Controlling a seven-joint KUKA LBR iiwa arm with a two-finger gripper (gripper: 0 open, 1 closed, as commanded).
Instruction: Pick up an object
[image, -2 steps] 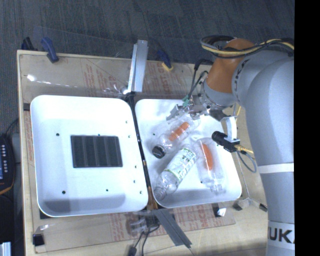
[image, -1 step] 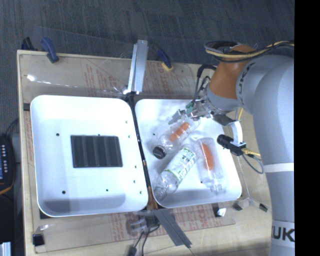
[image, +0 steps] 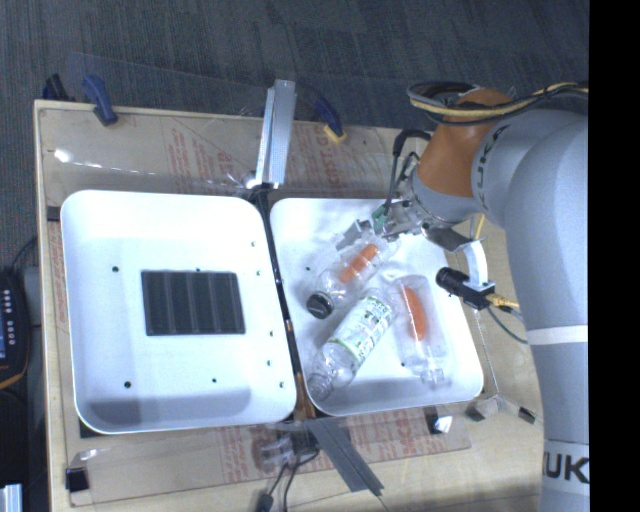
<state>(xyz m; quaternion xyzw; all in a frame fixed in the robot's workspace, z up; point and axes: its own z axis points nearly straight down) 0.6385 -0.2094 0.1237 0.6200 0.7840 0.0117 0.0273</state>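
In right bin (image: 462, 385), clear bottles (image: 350, 338), outlines faint

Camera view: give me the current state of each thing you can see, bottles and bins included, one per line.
Bottle with black cap: on its side in the right bin, under the gripper.
Bottle with white label: on its side, slanted.
Bottle with orange insert: on its side, near the right wall.
Right bin: holds three bottles.
Left bin: dark ribbed panel on its floor.
Gripper: low over the right bin.

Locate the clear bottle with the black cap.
The black-capped bottle lies in the right bin, toward its upper left, angled, just above the white-labelled bottle and below the gripper.
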